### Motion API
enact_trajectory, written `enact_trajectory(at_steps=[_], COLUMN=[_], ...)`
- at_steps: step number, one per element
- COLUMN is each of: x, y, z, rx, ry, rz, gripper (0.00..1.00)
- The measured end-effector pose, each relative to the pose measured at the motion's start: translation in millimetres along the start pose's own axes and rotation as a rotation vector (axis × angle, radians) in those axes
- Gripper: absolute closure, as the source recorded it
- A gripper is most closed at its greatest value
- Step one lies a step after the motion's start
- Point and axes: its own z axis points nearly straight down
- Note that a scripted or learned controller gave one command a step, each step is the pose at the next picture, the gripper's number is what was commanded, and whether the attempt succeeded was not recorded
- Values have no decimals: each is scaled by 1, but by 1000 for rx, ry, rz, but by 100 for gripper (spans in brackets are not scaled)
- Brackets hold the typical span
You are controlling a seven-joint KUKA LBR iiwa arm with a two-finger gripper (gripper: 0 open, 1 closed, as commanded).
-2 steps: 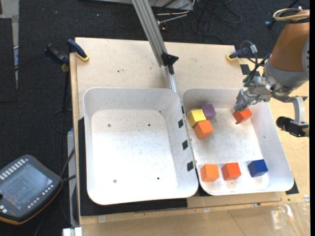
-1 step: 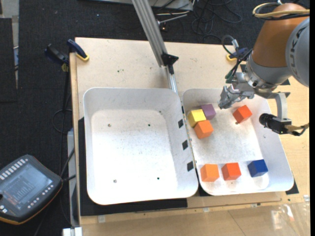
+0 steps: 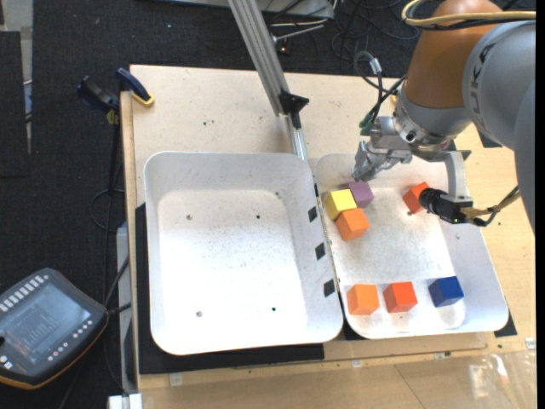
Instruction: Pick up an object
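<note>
you have the gripper [image 3: 368,170] low in the right bin [image 3: 477,313], right at the purple cube [image 3: 362,193], which sits at the far-left corner of that bin, touching the yellow cube [image 3: 341,201] with an orange cube [image 3: 352,223] just in front of the pair. from this slanted view you cannot tell whether the tool has closed on anything, and nothing is visibly lifted, so count the pick as not yet done. the purple cube looks like the target, judging by where the tool is. what remains, as far as you can judge: secure the cube, then raise it clear of its neighbours. the tight cluster may get nudged. a red cube [image 3: 415,198] sits near the arm's cable side, and three more cubes rest along the near edge: orange [image 3: 364,298], red-orange [image 3: 400,296], blue [image 3: 445,290]. the left bin [image 3: 170,169] holds no cubes.
</note>
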Motion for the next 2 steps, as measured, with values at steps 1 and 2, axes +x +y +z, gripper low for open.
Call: enact_trajectory(at_steps=[1,2], x=[55,119], y=[4,5], z=[-10,-11], rx=[0,1], ry=[1,2], rz=[-1,-1], gripper=[100,100])
